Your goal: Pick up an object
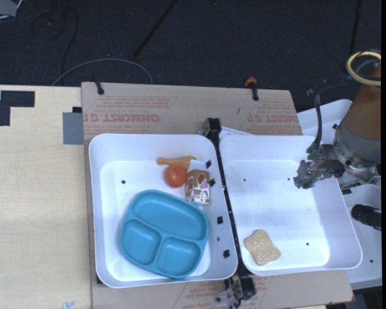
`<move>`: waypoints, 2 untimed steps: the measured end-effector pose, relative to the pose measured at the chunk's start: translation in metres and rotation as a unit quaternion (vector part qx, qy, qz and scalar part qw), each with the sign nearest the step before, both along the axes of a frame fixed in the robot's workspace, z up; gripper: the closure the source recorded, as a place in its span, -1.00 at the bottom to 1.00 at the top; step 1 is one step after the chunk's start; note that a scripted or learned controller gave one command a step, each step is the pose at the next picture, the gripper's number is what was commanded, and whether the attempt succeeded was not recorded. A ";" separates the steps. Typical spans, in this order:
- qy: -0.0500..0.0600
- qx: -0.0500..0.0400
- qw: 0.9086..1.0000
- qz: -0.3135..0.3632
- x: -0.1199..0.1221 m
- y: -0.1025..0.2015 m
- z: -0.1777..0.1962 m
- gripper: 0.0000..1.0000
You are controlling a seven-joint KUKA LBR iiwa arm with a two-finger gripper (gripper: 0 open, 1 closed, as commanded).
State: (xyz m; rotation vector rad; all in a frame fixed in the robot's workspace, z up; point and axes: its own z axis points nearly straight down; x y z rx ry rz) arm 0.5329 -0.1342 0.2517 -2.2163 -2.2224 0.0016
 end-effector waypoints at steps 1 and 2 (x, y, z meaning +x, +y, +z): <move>0.001 0.000 1.000 0.000 0.016 0.050 -0.015 1.00; 0.000 0.000 1.000 0.000 0.026 0.104 -0.009 1.00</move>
